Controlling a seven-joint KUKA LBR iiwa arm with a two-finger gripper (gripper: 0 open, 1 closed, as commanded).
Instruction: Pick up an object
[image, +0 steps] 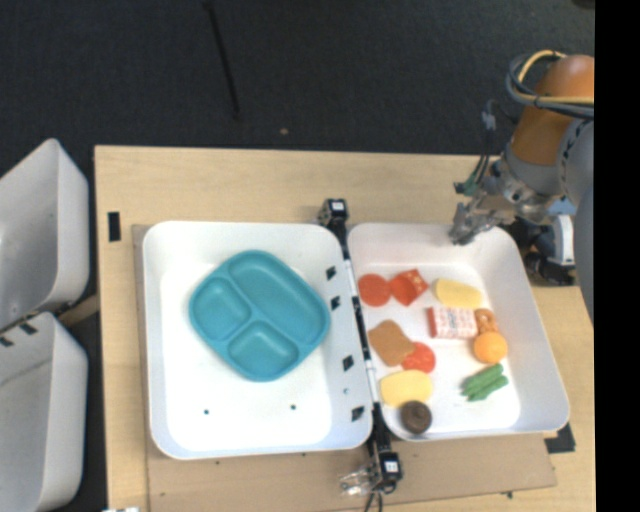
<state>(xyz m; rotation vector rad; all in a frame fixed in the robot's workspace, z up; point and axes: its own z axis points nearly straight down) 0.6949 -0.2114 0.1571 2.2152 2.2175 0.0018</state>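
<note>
Nearest the camera, at the right bin's (540, 330) front edge, a dark brown round item (415, 416) is seen, w/ a yellow piece (405, 386) touching it just behind. To their right a green veg piece (485, 382) lies apart. Further back, a brown slab (390, 342) & a red round piece (420, 357) are touching; an orange ball (489, 346) sits right of them, beside a red-white packet (452, 322). Behind these, a red-orange disc (374, 290), a red chunk (408, 286) & a yellow lump (458, 293) are lined up. In the left bin (170, 400) a teal divided tray (259, 313) is lying tilted. At the far right corner of the right bin the gripper (467, 228) is held over the rim, well apart from all items; nothing is seen in it. Fingers' state: can't be told. Table (200, 185) is visible beyond.
</note>
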